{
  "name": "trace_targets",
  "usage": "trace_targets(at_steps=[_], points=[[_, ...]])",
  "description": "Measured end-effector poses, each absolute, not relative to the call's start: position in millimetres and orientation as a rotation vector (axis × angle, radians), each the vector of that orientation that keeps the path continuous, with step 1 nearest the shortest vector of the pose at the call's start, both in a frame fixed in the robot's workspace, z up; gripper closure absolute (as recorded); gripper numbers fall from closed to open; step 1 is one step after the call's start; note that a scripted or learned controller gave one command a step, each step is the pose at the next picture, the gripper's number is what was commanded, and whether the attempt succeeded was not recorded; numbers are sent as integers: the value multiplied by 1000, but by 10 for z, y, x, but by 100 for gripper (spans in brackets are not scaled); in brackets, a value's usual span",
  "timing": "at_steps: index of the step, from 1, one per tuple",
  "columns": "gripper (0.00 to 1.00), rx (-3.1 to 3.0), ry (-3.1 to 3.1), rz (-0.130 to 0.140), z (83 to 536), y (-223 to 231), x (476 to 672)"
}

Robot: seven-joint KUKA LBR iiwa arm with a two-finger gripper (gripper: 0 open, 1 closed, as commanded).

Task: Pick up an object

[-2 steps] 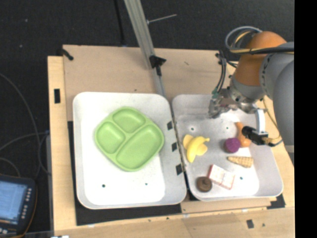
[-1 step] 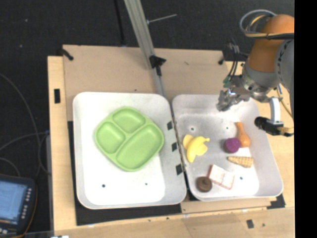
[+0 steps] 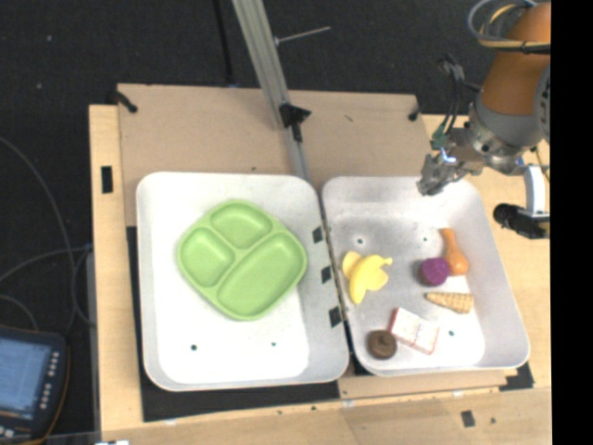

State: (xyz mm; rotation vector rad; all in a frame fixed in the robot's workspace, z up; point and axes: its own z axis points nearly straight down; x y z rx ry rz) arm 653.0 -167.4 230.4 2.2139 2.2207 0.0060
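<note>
Brown and round, a small chocolate doughnut [image 3: 381, 344] sits nearest the camera, at the front edge of the right bin [image 3: 389, 207] — the landmark I place everything against. Just to its right inside that bin lies a white and red box [image 3: 414, 330], tilted. Further in, near the bin's right wall, a waffle cone [image 3: 449, 300] lies on its side, and just behind it a purple fruit [image 3: 434, 270] touches an orange carrot [image 3: 453, 252] that angles toward the back. Toward the bin's left wall, level with the purple fruit, a yellow banana bunch [image 3: 364, 275] lies flat.

Left of the right bin, touching it along the shared edge, is the left bin [image 3: 167, 341], which carries a green divided plate [image 3: 243, 259] at its middle. Both bins rest on the tan table [image 3: 185, 128].

My gripper [image 3: 434, 180] hangs over the right bin's back-right corner, well apart from every object there and holding nothing — I cannot tell whether its fingers are apart or together. Behind the bins, a grey metal post [image 3: 261, 49] rises from the table.
</note>
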Motion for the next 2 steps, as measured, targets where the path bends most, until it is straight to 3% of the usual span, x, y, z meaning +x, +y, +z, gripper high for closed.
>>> trace_targets(at_steps=[1,2], points=[[100,2212,2221,7,2855,-1687,6544],[100,2216,2226,-1,2680,-1195,6419]])
